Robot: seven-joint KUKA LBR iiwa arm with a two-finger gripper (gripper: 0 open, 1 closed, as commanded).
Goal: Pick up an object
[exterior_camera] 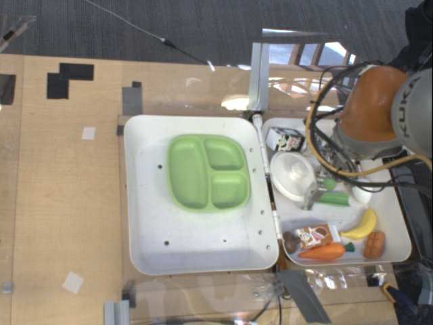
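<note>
1. We see the arm [379, 107] reaching over the right bin [406, 246], its end effector [316, 196] low beside a clear round bowl [293, 175].
2. We cannot tell how far the end effector is open, nor whether it has hold of anything.
3. In the right bin lie a green cylinder [335, 198], a banana [360, 225], a carrot [323, 252], a small snack packet [312, 236], an orange-brown piece [374, 244] and a black-and-white printed item [286, 140].
4. The left bin [145, 242] holds a green divided plate [207, 172].
5. Both bins rest on the wooden counter [61, 202].

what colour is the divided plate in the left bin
Light green; the divided plate shows best in the camera view, lying in the left bin.
</note>
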